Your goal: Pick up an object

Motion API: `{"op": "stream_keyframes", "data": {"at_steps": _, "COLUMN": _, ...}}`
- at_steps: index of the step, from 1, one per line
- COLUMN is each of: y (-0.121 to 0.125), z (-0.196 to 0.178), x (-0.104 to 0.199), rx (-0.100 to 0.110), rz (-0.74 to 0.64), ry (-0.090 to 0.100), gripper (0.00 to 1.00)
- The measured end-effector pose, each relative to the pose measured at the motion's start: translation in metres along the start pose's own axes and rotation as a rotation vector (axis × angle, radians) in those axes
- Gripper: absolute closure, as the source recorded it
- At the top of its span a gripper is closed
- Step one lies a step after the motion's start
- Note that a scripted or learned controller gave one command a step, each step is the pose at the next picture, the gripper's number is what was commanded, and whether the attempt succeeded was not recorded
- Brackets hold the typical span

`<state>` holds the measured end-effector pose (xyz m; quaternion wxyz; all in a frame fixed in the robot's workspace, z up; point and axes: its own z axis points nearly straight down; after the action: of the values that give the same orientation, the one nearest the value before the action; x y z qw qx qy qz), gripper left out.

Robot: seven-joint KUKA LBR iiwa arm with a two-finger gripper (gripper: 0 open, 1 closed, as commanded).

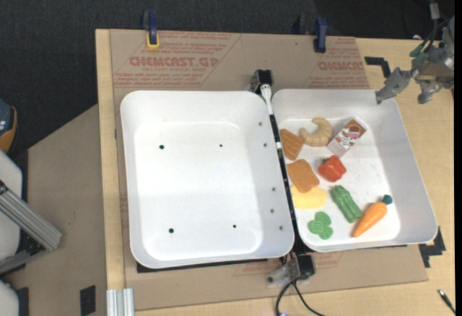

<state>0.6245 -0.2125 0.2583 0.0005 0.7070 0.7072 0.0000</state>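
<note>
Overhead, the bench (216, 55) carries two shallow white bins side by side, clamped along its far edge by two blue clips. Every toy food piece sits in the right bin (404, 163), while the left bin (195, 177) shows only its white floor with four small dark dots. Near the far side of the right bin a tan croissant (316, 131) lies just beside a small white carton (348, 136) with red print, which is tilted on its side. Left of the croissant, close to the wall shared with the left bin, rests an orange-brown bread piece (290, 143), and nearer the camera lies a second brown slab (304, 175) touching a yellow piece (309, 198) below it. A red tomato-like piece (332, 169) sits between the brown slab and the bin's bare middle. A dark green cucumber-like piece (345, 203) lies at a slant, with an orange carrot (371, 217) just beside it toward the right, its green tip pointing away from the camera. A small green broccoli piece (320, 225) rests by the near wall. The end effector (404, 84) hovers at the far right corner of the right bin, above its rim and well apart from all the food; whether it is apart or together cannot be made out from this angle.
</note>
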Motion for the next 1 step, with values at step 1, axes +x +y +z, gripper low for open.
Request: {"op": "stream_keyframes", "data": {"at_steps": 1, "y": 0.0111, "z": -0.0646, "x": 0.1010, "rx": -0.008, "rz": -0.010, "ry": 0.000, "gripper": 0.00}}
